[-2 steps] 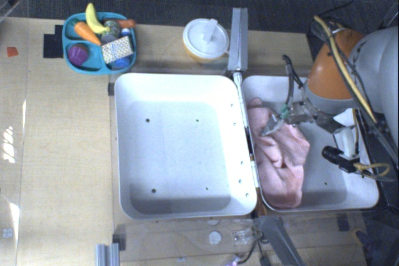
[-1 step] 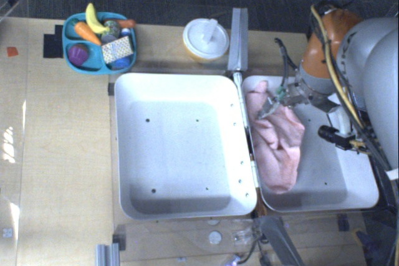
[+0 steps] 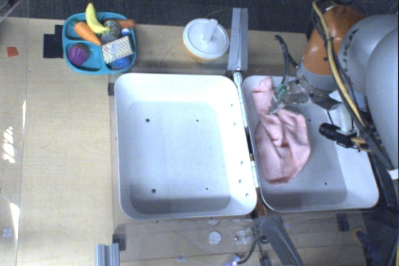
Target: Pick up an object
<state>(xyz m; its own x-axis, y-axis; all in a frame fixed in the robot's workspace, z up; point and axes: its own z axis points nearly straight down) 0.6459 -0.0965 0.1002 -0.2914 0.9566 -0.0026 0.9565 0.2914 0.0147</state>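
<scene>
Pink cloth (image 3: 283, 143): crumpled in the right bin (image 3: 355, 187), against its left wall.
Gripper (image 3: 288, 95): low over the cloth's upper edge; grip cannot be told, tips blur into folds.
Arm (image 3: 368, 65): cut off at right.

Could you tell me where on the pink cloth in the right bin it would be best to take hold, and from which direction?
Probably the raised fold near the top of the pink cloth, where the fabric bunches up beside the tool. Come straight down from above: the cloth lies limp and mostly flat in the right bin, so a bunched ridge gives the fingers something to pinch, while the flat lower part offers little.
</scene>
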